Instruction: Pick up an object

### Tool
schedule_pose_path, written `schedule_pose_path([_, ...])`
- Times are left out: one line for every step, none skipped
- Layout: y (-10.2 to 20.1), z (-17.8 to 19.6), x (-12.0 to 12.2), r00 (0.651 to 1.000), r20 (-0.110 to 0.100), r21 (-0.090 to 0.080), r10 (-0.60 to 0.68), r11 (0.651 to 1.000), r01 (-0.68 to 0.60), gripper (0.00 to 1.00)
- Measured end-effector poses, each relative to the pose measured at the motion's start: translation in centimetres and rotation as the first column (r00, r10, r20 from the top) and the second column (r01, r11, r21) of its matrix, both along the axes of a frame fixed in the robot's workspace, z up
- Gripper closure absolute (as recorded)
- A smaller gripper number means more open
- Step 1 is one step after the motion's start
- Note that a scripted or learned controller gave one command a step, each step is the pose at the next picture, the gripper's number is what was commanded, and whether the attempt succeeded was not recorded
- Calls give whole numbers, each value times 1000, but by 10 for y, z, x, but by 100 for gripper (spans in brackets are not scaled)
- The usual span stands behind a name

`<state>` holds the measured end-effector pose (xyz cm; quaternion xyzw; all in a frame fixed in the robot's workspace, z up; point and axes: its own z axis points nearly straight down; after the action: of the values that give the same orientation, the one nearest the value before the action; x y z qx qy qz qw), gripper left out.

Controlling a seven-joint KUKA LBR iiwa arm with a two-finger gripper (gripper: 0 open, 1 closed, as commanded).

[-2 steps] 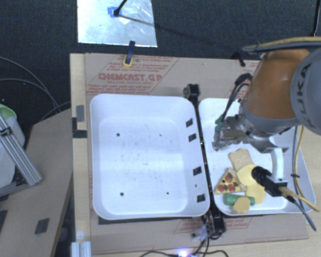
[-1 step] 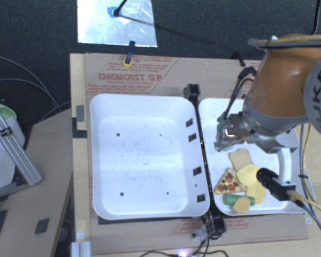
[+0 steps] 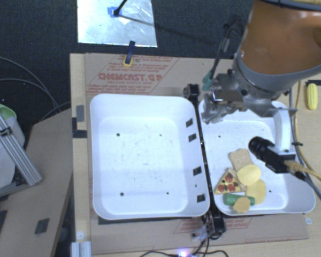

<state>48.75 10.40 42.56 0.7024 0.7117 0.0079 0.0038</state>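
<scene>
Brown cardboard sheet point(image 3: 150, 74) covers the desk under two white bins: left bin point(image 3: 144, 154) bare-floored, right bin point(image 3: 289, 199) holding the objects. Toy food sits clustered at its near-left corner: cracker point(image 3: 239, 158), yellow chip point(image 3: 248, 174), pizza slice point(image 3: 228, 183), green piece point(image 3: 232, 199). Arm point(image 3: 283, 36) reaches in from right, wrist low over right bin's far-left corner. Gripper point(image 3: 213, 111) state: cannot tell.

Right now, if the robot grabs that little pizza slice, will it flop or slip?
The pizza slice looks like moulded toy plastic, so probably stiff and light. It lies flat and thin in the right bin, touching other toy foods, so fingers may struggle to get under it.
</scene>
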Motion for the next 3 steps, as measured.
schedule_pose_path([24, -33, -1, 1000, -15, -5, -7, 1000, 7, 100])
schedule_pose_path([23, -21, 0, 1000, -11, -5, -2, 1000, 2, 100])
schedule_pose_path([81, 54, -1, 1000, -7, -1, -4, 1000, 4, 100])
